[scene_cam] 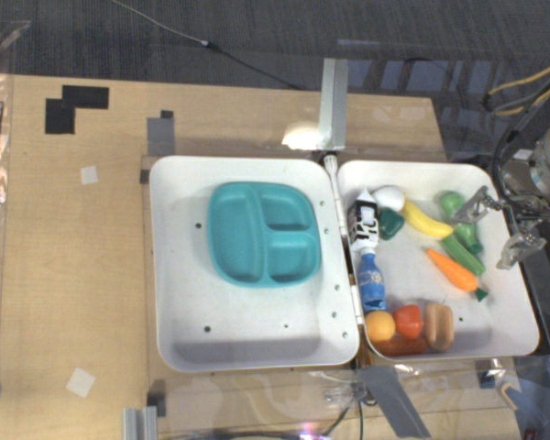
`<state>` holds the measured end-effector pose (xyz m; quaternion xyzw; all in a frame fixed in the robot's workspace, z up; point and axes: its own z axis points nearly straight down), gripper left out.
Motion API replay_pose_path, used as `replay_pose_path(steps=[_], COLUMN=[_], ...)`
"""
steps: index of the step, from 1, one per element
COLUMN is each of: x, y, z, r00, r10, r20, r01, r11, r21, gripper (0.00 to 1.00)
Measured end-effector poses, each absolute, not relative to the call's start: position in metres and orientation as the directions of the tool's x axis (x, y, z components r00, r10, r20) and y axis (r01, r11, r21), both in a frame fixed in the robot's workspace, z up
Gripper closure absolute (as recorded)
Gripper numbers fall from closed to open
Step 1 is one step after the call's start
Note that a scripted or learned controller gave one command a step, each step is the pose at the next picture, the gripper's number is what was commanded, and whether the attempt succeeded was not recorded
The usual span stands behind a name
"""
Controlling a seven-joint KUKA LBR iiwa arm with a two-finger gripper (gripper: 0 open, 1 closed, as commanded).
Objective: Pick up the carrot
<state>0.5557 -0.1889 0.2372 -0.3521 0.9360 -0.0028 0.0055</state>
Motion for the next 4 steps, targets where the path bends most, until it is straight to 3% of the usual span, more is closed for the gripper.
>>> replay_pose_path(steps=[1, 2, 3, 4], x=[0.557, 0.515, 0.566, 0.570], y=[-0.165, -0.125, -0.119, -0.116], z=[0.090, 0.090, 0.090, 0.104], r00=[-0.791, -0.711, -0.246, -0.247], r10=[-0.612, -0.703, -0.969, -0.969], r20=[-0.012, -0.010, 0.002, -0.004], r01=[-0.612, -0.703, -0.969, -0.969], r11=[0.791, 0.711, 0.246, 0.247], r21=[-0.010, -0.011, -0.016, -0.026], gripper=[0.00, 0.00, 0.00, 1.00])
